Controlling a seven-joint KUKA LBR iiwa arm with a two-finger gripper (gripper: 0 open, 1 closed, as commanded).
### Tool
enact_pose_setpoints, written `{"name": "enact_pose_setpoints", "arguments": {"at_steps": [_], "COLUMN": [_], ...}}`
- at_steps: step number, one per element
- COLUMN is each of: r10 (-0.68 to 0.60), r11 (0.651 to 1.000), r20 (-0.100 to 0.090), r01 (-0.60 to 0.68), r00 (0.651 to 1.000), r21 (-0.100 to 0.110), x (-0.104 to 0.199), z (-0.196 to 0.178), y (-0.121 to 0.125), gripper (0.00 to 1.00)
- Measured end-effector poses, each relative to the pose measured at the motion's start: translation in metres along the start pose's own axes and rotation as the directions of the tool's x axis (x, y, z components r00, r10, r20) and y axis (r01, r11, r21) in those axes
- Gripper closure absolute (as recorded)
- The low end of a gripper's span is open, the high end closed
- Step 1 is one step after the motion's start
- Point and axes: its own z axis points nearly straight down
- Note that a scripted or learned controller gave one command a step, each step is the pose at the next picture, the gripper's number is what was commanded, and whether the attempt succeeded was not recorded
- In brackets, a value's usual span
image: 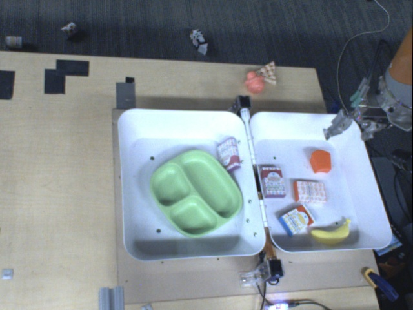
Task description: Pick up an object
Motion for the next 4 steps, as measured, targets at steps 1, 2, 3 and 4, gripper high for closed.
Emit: {"name": "enact_pose_setpoints", "arguments": {"at_steps": [1,2,3,4], "r10": [0.002,0.008,0.003,0.0], "r11": [1.0,1.0,1.0,1.0], "r20": [0.0,0.012,0.008,-0.001], "r01": [-0.002,-0.008,-0.003,0.0], "r00": [1.0,1.0,1.0,1.0], "r21": [0.002,-0.015,-0.018,-0.001], "x": [0.008,0.056,0.06,0.11], "z": [0.141,0.164,0.154,0.069], "y": [-0.047,-0.076,-0.074,-0.111], "gripper": [0.0,0.0,1.0,1.0]}}
